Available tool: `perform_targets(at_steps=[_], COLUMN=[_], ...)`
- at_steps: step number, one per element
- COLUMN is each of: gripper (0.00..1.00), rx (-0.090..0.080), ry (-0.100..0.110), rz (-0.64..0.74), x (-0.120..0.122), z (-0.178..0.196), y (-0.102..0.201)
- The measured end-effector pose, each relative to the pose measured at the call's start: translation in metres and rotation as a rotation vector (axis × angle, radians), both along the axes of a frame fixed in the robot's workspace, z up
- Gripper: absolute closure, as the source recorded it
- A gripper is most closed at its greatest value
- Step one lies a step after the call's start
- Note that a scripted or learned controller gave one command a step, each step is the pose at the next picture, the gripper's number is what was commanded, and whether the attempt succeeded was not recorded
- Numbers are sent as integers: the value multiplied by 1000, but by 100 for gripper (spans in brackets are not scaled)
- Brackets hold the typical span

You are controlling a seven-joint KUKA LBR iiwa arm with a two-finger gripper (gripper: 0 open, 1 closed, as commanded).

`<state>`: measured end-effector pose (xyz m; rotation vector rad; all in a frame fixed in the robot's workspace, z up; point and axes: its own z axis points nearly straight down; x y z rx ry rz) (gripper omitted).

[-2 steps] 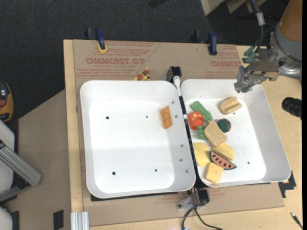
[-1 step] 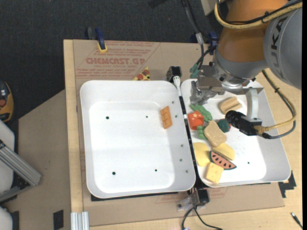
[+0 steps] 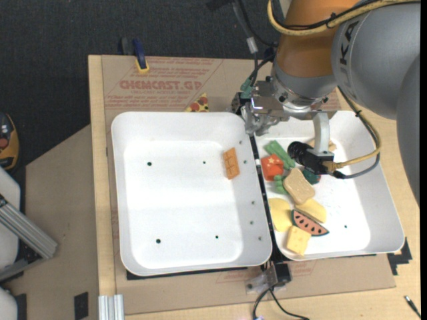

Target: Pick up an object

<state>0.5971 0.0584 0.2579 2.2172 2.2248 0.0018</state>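
Crowding right bin's (image 3: 373,179) left edge — toy food (image 3: 297,199).

Orange waffle piece (image 3: 231,163), white bins (image 3: 133,179)

Two white bins (image 3: 133,179). One orange waffle piece (image 3: 231,163) in the left bin; one tomato (image 3: 272,167), one watermelon slice (image 3: 311,223) in the right.

Cardboard sheet (image 3: 167,79) under bins — red print; blue clamp (image 3: 140,55) at far edge.
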Motion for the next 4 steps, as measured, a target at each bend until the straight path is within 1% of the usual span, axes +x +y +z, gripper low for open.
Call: perform_targets(at_steps=[1, 2, 3, 4], gripper=[100, 100, 100, 100], rx=[1, 3, 0, 6], ry=[4, -19, 13, -21], rz=[2, -1, 4, 0], x=[27, 69, 45, 70], z=[-57, 87, -1, 209], y=[61, 77, 146, 167])
